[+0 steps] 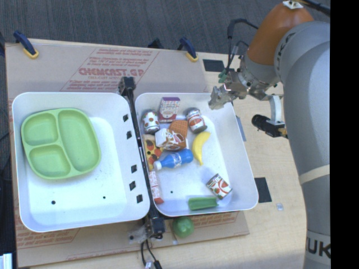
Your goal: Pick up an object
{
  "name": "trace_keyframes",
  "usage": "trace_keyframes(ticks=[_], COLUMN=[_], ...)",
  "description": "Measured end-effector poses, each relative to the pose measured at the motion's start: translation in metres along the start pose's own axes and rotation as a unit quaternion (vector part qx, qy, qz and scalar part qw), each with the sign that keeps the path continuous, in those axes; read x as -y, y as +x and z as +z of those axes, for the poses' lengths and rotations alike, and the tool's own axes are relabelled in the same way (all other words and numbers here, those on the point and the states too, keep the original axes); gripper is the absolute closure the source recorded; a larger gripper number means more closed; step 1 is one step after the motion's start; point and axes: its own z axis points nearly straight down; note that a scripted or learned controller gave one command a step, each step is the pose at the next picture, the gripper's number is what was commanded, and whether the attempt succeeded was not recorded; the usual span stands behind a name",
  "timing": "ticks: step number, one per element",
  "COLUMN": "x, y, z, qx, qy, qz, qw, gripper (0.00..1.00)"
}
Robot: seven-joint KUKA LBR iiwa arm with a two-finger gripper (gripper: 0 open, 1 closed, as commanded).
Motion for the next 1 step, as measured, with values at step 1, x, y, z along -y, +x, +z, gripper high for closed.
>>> trace_keyframes(ticks=[1], x=[-0.0007], y=[-0.0008], z=[-0.0021], qx=[0.001], qy=[-0.002], qz=[0.0], qw=[1.0], gripper=[0.0])
